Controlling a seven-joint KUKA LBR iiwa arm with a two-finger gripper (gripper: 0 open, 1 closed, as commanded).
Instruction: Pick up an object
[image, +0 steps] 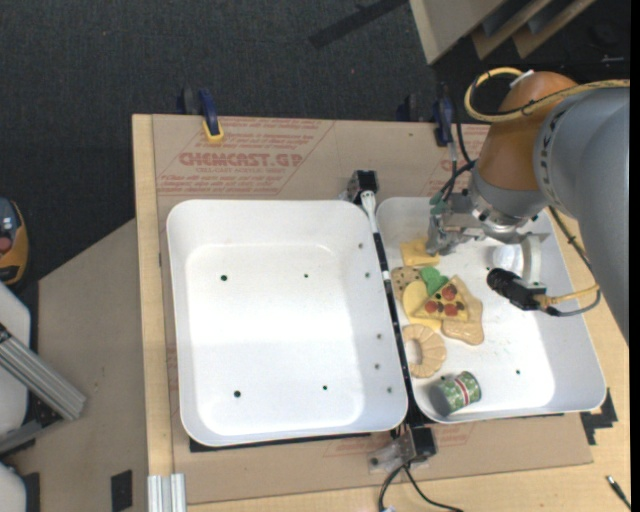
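Two white bins sit side by side on the bench (160, 300). The left bin (190, 300) has a bare white floor with four small dark dots on it. The right bin (560, 370) carries the whole load, bunched toward its 9 o'clock side against the divider. At the top of the pile is a yellow piece (418, 251), with a green piece (431, 277) just below it at 6 o'clock. Next comes a pizza slice (452, 305) with red spots, touching a pale yellow piece (414, 297) on its 9 o'clock side. Below that lies a round cracker (424, 350), and at 5 o'clock from it a small green can (456, 392) lies on its side near the bin's front rim. The arm (560, 140) reaches in from 3 o'clock, and its gripper (440, 238) hangs at the bin's 11 o'clock corner, right above the yellow piece. Whether it is wide or narrow I cannot tell; nothing visibly sits in it.
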